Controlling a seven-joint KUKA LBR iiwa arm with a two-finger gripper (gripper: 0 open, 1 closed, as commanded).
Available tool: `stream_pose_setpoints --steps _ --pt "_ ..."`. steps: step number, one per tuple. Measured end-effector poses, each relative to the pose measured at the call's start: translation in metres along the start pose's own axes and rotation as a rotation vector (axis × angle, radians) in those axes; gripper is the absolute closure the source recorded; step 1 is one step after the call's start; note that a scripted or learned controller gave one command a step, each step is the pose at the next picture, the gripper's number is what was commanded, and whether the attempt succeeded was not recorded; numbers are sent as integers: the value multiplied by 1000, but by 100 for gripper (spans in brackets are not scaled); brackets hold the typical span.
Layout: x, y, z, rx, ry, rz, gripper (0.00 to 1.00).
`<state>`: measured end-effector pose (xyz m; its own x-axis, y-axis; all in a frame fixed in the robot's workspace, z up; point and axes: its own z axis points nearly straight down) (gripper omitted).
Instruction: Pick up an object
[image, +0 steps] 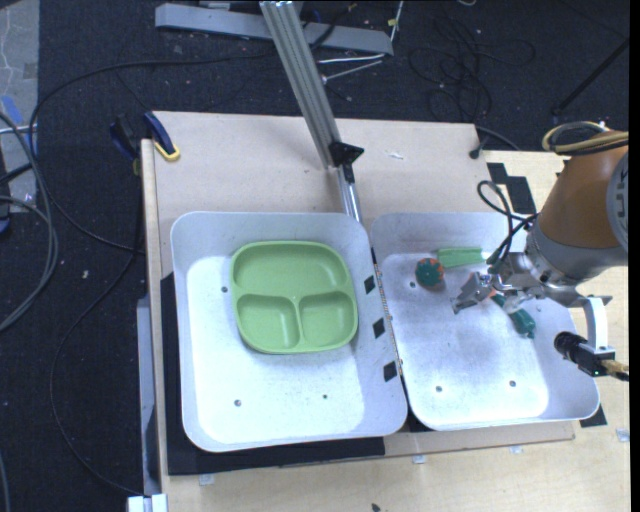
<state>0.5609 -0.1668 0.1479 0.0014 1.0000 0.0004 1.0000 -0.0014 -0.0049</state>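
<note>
The gripper (475, 293) hangs low in the right bin (470, 400); whether it is open or closed I cannot tell. A small round toy (430, 272) lies just left of it, probably light, hard and rolling easily; grasp across its middle.

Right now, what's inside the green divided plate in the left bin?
The green divided plate shows three bare compartments, nothing lying in them. It covers part of the left bin floor, so anything beneath stays hidden. The small ball and other pieces lie in the right bin.
</note>
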Motion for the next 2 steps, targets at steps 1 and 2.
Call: stream_pose_setpoints --steps 1,2 --pt "1 -1 54 -1 0 -1 0" --pt "0 0 41 -5 -1 0 100"
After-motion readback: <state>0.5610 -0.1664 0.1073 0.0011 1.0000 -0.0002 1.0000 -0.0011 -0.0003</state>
